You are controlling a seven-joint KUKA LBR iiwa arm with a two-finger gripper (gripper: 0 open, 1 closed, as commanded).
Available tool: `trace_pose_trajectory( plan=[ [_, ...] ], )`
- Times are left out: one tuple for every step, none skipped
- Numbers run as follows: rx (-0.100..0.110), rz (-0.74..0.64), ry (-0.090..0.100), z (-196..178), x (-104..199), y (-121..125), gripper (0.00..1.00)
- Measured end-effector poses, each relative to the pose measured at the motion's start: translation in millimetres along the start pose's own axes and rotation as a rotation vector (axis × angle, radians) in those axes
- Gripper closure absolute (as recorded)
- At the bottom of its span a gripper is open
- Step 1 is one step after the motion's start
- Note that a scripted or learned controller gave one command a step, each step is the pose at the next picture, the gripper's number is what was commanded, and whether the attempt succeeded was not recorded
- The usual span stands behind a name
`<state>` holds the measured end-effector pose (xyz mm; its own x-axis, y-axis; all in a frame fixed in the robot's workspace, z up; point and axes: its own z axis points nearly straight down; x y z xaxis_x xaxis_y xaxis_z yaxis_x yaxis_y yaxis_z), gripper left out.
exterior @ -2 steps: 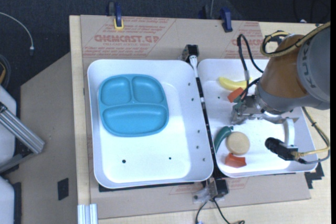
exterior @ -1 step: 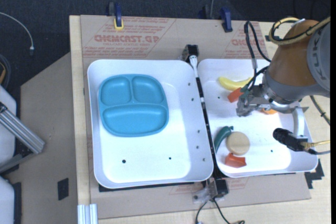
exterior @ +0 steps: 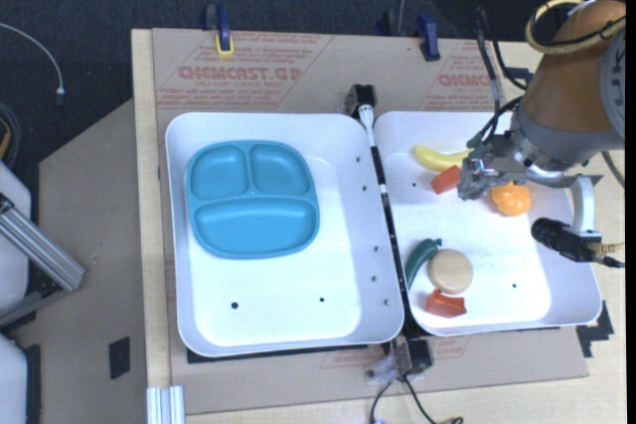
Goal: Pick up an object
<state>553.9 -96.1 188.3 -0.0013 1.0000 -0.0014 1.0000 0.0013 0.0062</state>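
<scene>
Two white bins sit side by side; the left bin point(exterior: 199, 313) carries a blue divided plate point(exterior: 254, 198), while the right bin point(exterior: 556, 298) holds a banana point(exterior: 435, 155), red-orange piece point(exterior: 445, 181), orange fruit point(exterior: 511, 200), green pepper point(exterior: 421, 255), tan bun point(exterior: 449, 270) and red piece point(exterior: 444, 304). Gripper point(exterior: 481, 176) hovers at the red-orange piece's three o'clock, beside the orange fruit; whether it grips anything cannot be told.

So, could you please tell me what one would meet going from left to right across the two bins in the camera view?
Blue divided plate → green pepper → tan round bun → gripper → orange fruit. The banana, the red-orange piece beside it and the red piece under the bun overlap these, so I leave them out.
</scene>
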Motion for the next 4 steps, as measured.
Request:
trace_pose_trajectory(
  plan=[
    [-0.001,0.0,0.0,-53.9,-0.3,1.9,1.0],
    [0.007,-0.004,0.004,-53.3,44.9,-1.6,1.0],
    [0.007,-0.005,0.004,-57.3,99.0,-7.9,1.0],
    [0.011,-0.004,0.004,-39.6,150.1,-28.1,1.0]
  ],
)
